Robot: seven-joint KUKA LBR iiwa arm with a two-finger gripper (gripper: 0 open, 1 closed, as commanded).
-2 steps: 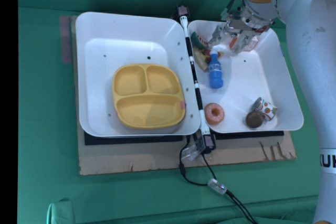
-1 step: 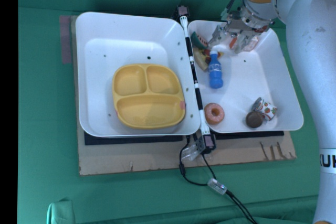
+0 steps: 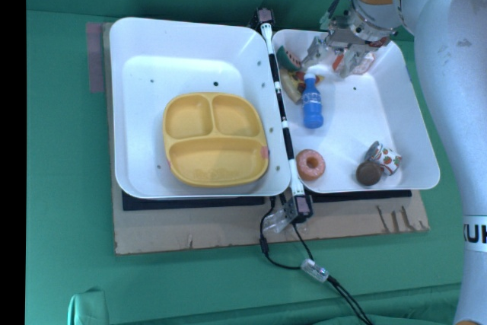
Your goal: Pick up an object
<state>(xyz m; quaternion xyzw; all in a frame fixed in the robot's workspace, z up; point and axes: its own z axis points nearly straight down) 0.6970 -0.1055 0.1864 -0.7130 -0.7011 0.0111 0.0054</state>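
Green bench: your gripper (image 3: pixel 332 66) hovers over the right bin's (image 3: pixel 415 135) far-left corner, just above the blue bottle (image 3: pixel 313 102); finger state indeterminable.

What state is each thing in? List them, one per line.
Yellow divided plate: flat in the left bin.
Blue bottle: lying on its side in the right bin.
Donut: flat, near the right bin's front edge.
Patterned cup: tipped over.
Claw: low over the right bin's far end.
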